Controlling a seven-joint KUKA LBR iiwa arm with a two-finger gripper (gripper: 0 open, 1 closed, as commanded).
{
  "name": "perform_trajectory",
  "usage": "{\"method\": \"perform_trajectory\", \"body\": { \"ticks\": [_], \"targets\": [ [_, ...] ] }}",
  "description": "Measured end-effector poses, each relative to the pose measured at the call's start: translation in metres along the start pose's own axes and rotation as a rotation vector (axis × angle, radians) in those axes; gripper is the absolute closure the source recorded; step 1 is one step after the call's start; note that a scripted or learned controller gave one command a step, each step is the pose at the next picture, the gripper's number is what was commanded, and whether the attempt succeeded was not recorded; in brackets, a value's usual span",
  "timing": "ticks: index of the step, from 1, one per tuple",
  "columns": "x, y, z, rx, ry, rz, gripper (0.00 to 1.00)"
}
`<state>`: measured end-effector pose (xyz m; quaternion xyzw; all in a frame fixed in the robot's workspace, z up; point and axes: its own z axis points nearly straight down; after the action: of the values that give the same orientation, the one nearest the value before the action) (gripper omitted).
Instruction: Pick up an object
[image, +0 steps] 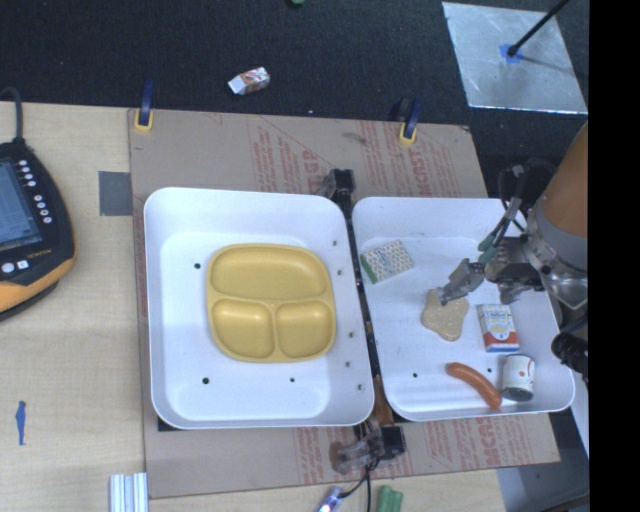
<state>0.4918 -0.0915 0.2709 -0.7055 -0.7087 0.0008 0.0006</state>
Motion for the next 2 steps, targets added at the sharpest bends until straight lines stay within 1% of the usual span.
{"method": "perform_trajectory", "body": {
  "ticks": [1,2],
  "targets": [
    [-0.033,0.061,0.153,0.004,-0.001,0.000,0.00],
    [-0.036,0.069,0.178,0.002,-0.001,-0.001,0.00]
  ]
}}
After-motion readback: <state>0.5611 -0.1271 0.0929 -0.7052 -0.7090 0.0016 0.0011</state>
